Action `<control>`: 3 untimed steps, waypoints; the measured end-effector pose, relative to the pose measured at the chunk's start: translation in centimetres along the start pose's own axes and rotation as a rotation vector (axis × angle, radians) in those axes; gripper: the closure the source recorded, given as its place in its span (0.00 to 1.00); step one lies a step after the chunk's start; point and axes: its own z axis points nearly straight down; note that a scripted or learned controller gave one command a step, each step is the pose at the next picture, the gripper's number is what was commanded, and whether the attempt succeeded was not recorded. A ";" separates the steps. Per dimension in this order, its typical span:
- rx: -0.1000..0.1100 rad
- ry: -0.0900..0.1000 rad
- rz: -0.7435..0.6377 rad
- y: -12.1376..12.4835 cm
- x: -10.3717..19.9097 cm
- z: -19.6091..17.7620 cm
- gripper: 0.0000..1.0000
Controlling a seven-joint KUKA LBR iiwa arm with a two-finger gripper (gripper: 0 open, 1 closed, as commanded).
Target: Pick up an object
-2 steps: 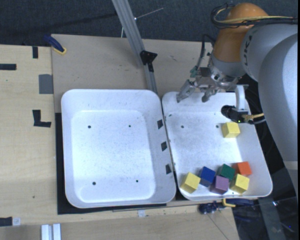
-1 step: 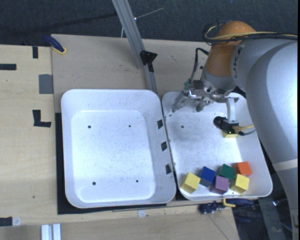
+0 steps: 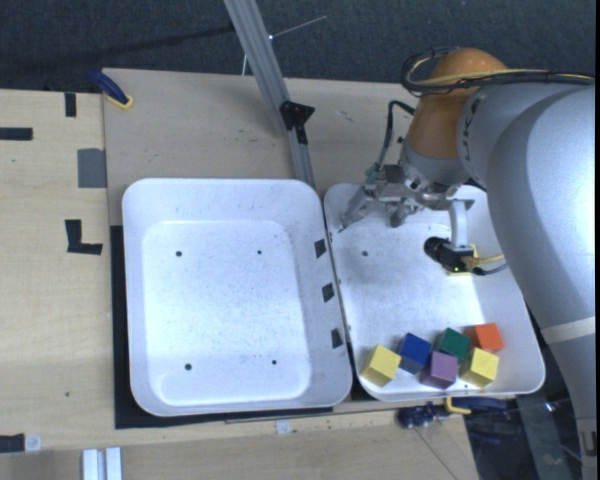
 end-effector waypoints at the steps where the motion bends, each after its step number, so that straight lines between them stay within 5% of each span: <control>1: 0.000 0.000 -0.001 0.0 0.1 -1.0 1.00; 3: -0.013 0.002 -0.002 -1.3 1.4 -11.8 1.00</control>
